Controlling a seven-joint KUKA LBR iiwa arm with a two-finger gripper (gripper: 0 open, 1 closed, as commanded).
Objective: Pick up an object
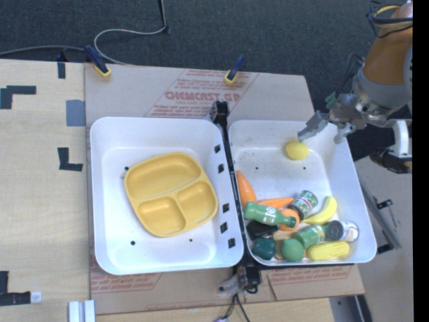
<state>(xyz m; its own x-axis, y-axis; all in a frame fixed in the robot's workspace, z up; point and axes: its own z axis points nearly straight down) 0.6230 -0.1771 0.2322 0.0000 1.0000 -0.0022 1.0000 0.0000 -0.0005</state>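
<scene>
Reaching in from the right, the arm [387, 59] holds its gripper [326, 131] above the far right corner of the right bin [268, 134], with the two fingers spread wide and nothing between them. One fingertip [310, 129] points down and left toward a small yellow lemon [296, 150], which lies by itself on the bin floor just beside and below that fingertip, apart from it. All remaining items in this bin are crowded into the near half: an orange carrot [245, 187] against the left wall, a green bottle [268, 213] lying on its side, a small can [305, 202] with a green label, a banana [325, 210] to the right of the can, a green round fruit [291, 249], and a corn cob [328, 250] against the near wall. These items touch or overlap one another. The left bin [107, 180] contains a yellow divided tray [171, 193], set at a tilt to the bin walls, with its three compartments facing up. Both bins sit side by side on a cardboard sheet [134, 92], which is fixed at its far edge by two clamps [234, 71].
</scene>
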